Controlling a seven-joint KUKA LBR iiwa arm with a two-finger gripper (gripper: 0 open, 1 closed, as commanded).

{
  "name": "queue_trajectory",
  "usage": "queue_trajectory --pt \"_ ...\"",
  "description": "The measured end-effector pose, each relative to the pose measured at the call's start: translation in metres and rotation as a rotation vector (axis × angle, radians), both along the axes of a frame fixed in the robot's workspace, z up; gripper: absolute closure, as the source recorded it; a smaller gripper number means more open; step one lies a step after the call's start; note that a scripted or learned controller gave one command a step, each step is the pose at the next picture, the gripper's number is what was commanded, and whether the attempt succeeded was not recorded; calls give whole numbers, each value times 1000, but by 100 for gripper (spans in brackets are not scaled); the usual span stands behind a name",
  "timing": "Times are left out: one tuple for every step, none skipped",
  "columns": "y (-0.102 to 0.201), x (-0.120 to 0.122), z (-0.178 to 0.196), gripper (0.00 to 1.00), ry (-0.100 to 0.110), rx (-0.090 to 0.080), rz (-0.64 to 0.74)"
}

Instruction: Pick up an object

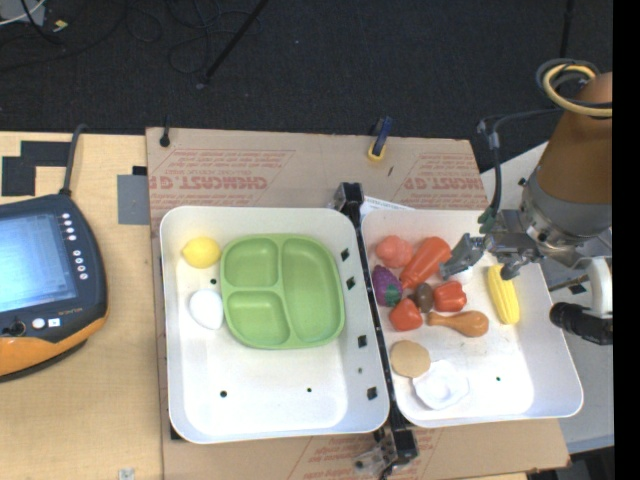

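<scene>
We see the toy foods, among them a carrot and a corn cob, heaped in the right bin. The gripper hangs above them with fingers spread, grasping nothing. The left bin bears a green tray.

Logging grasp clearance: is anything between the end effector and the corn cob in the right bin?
Nothing visible does. The end effector sits just left of the corn cob, with bare bin floor between them; the carrot lies further left.
</scene>
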State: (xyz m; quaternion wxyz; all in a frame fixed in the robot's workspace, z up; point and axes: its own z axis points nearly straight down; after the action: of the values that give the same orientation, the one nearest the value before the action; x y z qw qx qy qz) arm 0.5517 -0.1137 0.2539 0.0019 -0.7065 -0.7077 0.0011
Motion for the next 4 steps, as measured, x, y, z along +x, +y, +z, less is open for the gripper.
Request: queue_trajectory --pt "3 0 -65 0 6 1 0" --pt "13 -5 -117 0 4 2 -5" --pt "14 -3 -166 0 -6 -2 0" --pt "12 -3 -153 100 -8 0 -7"
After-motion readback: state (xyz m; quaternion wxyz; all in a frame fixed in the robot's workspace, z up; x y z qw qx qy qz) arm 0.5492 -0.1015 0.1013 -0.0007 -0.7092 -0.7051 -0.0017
